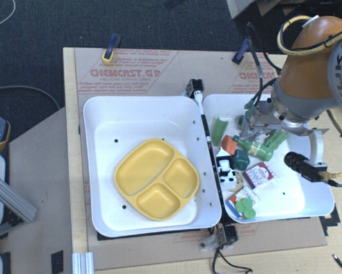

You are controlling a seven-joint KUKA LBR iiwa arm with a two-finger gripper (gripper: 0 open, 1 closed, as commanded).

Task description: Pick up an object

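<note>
Arm (310, 56) reaches down into right bin (313, 201) — fingers' (252, 135) state unclear.

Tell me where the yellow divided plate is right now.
The yellow divided plate lies in the left bin, near its middle, across the divider from the right bin where the pincer works.
</note>
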